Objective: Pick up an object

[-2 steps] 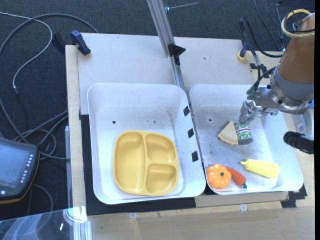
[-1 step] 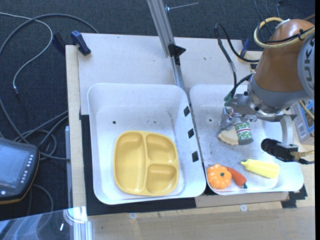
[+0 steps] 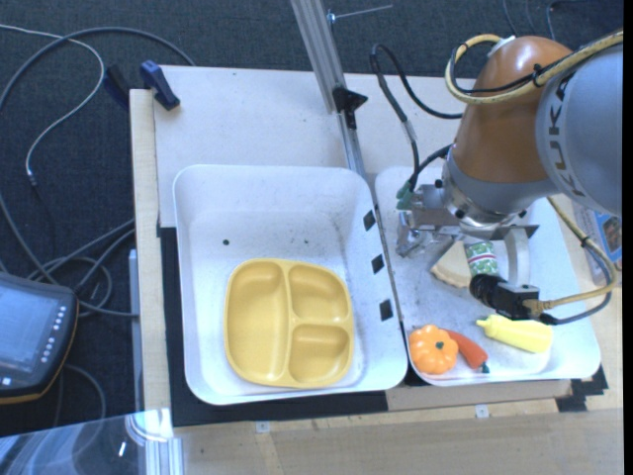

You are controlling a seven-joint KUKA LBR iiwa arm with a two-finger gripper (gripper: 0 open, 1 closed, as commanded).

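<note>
Right-hand bin [image 3: 584,339] as landmark: the pincer [image 3: 423,228] hangs low over its upper-left part, beside the wall shared with the left bin [image 3: 267,191]; whether it is parted or closed, or has anything in it, cannot be told from this view. Candidate objects lie along the landmark bin's near edge. A small orange pumpkin [image 3: 433,349] sits in the near-left corner, touching an orange carrot [image 3: 470,349] at its right. A yellow squash-like piece [image 3: 517,332] rests further right, near the front rim. A pale wedge [image 3: 453,268] lies towards the bin's middle, partly under the arm. All look like light, stiff, smooth toy food, so slipping is the likely hazard. Judged best hold: across the pumpkin's rounded sides, or across the carrot's narrow body. The left bin holds a yellow 3-compartment tray [image 3: 289,322], flat and awkward to pinch.
</note>
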